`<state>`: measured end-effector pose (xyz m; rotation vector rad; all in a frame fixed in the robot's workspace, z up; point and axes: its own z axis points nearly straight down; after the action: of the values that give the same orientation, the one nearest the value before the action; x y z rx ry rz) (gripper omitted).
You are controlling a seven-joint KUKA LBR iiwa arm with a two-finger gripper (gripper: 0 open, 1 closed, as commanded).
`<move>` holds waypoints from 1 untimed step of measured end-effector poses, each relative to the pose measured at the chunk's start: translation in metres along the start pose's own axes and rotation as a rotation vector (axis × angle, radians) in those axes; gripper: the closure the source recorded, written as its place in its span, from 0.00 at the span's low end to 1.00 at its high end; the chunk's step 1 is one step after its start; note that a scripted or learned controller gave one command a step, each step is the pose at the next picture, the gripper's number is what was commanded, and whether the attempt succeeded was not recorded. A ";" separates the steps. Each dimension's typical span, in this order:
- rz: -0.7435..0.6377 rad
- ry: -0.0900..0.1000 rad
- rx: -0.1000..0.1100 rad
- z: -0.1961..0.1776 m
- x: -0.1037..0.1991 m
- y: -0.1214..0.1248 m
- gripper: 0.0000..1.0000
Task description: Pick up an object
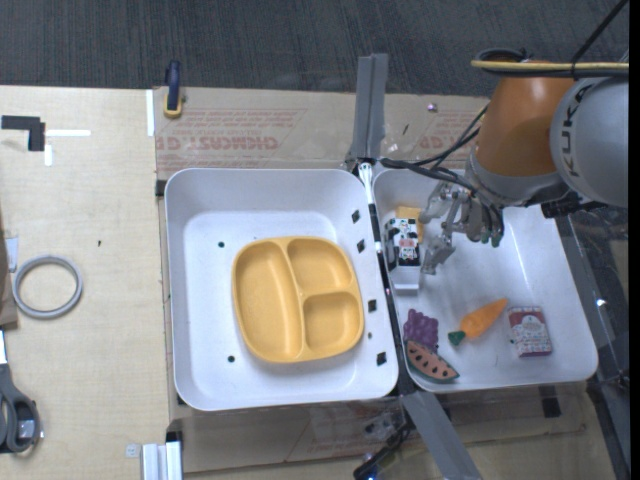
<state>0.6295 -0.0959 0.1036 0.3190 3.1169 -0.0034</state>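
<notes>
Orange and smooth, the toy carrot (pixel 484 319) lies on its side on the floor of the right bin (pixel 570 363), near the middle and apart from the other toys, so I guess it is the easiest thing to pick. It looks like hard plastic, light and a bit slippery, and it gets thin at one end, with a small green tip at its lower left. The best place to pinch it is likely across the fat middle. The claw (pixel 440 243) hangs over the back of this bin, near a small black and white toy (pixel 405 240) and a yellow block (pixel 407 214) by the wall. Its thin metal fingers point down, and I cannot tell if they are open or closed; nothing shows between them. Close to the carrot sits a small red and white box (pixel 528 330) with flat sides. Bumpy purple grapes (pixel 422 326) and a flat watermelon slice (pixel 432 364) lie in the front left corner. In the left bin (pixel 190 308) rests a yellow plate (pixel 297 297) with three dips, shiny and stiff.
</notes>
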 end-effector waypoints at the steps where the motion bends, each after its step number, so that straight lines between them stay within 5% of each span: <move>1: 0.202 0.002 -0.001 0.005 -0.026 -0.002 0.00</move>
<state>0.6550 -0.1030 0.0989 0.6322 3.0703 -0.0010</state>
